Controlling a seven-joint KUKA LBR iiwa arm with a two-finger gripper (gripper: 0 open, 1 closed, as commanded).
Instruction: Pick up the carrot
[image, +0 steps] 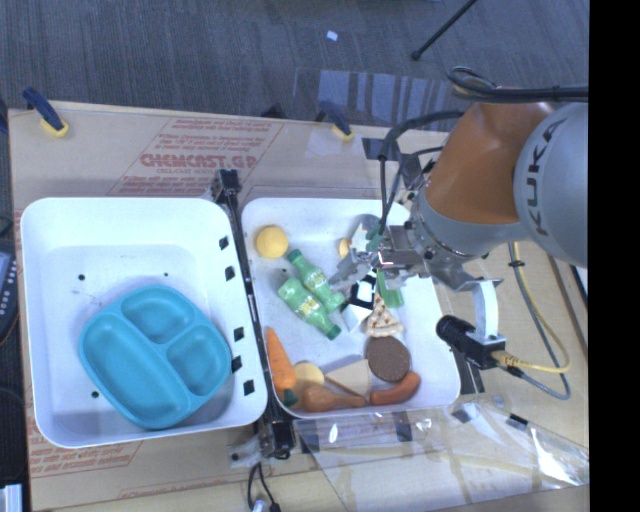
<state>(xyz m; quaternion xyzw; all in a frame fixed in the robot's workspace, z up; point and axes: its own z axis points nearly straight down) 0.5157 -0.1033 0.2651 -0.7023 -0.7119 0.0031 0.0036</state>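
The gripper (372, 268) hovers mid-bin; I cannot tell how it is set. Cross to the carrot (280, 360) (tight against the left wall), then descend along its length.

Robotics lab: KUKA arm (520, 170), clamped bins (130, 225).

Colours in your two white bins

You see an orange carrot (279, 360), a yellow ball (270, 241), a green bottle (309, 293), a brown disc (387, 359), a blue divided plate (155, 355), and what may be a patterned pizza slice (381, 321).
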